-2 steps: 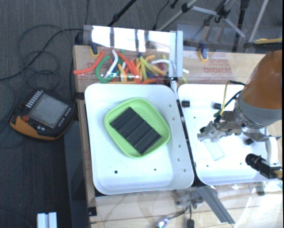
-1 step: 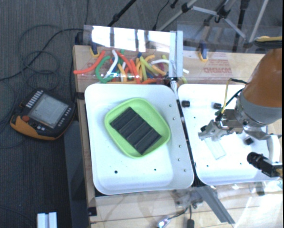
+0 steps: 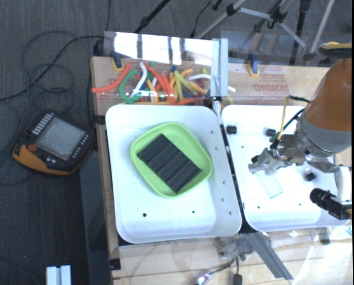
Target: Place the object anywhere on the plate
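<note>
Black, ribbed, rectangular object [image 3: 168, 162] lies flat on the green plate [image 3: 198, 144].

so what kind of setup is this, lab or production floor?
Most likely a robotics lab test cell. A teach pendant lies on the carpet beside the bench, tripod legs stand behind it, and the two white bins sit on a wooden board with a green plate in the left one.

Grey arm [image 3: 329, 132] with orange band, yellow and black cables, metallic gripper [image 3: 264, 162]
</note>
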{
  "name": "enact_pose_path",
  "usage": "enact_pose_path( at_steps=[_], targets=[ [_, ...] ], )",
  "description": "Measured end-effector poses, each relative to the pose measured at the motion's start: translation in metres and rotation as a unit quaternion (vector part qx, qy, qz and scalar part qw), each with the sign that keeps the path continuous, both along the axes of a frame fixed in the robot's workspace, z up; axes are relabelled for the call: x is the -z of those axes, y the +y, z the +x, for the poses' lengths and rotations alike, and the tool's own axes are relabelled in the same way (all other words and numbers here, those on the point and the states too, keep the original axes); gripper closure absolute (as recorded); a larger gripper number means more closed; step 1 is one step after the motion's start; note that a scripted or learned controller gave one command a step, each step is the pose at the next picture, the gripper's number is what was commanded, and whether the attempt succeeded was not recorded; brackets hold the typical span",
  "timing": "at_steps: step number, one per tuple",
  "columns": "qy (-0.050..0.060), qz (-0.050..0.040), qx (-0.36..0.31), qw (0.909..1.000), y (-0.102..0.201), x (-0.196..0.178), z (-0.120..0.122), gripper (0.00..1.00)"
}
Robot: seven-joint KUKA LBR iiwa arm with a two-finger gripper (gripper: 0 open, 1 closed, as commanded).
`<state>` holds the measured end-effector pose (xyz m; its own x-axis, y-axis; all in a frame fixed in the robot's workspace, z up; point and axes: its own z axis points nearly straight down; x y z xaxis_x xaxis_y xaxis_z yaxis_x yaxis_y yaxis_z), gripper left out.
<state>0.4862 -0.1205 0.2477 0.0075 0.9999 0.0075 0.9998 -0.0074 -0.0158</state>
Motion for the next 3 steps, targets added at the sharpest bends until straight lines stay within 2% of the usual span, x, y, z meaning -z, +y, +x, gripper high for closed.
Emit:
enact_pose_path(
  at_steps=[1, 2, 3],
  targets=[
    [0.000, -0.0001, 0.000, 1.0000, 0.000, 0.000, 0.000, 0.00],
    [-0.006, -0.0043, 0.019, 0.9998, 0.039, 0.021, -0.003, 0.00],
    [-0.005, -0.0039, 0.019, 0.9998, 0.040, 0.013, -0.002, 1.00]
  ],
)
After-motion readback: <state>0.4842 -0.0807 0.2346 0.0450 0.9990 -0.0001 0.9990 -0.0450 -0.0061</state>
